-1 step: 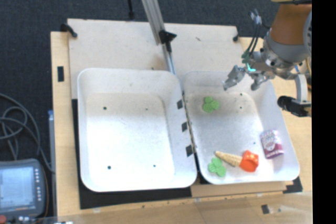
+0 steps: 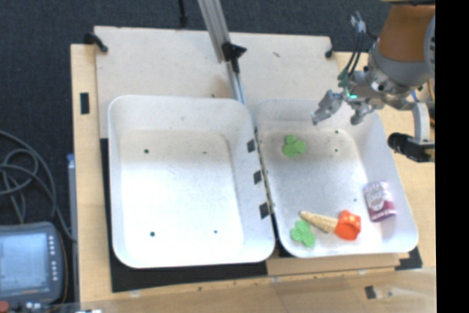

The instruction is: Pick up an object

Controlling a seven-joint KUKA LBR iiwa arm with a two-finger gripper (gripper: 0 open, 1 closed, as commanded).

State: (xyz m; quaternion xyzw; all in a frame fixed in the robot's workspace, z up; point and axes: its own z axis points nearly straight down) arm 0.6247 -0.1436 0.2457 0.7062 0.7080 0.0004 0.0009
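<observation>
My gripper (image 2: pixel 341 111) hangs over the far edge of the right bin (image 2: pixel 322 165), its two fingers spread apart with nothing between them. A green clover-shaped piece (image 2: pixel 294 146) lies in that bin, below and left of the gripper. Near the front edge lie a second green piece (image 2: pixel 302 233), a tan cone (image 2: pixel 317 220) and an orange-red block (image 2: pixel 348 225) touching the cone's right end. A small pink and white packet (image 2: pixel 379 201) rests against the bin's right wall.
The left bin (image 2: pixel 183 179) sits beside the right one, with a row of dark clips along the shared edge. A slanted metal pole (image 2: pixel 212 11) rises from behind the bins. A grey monitor (image 2: pixel 28 260) stands at the lower left, off the bench.
</observation>
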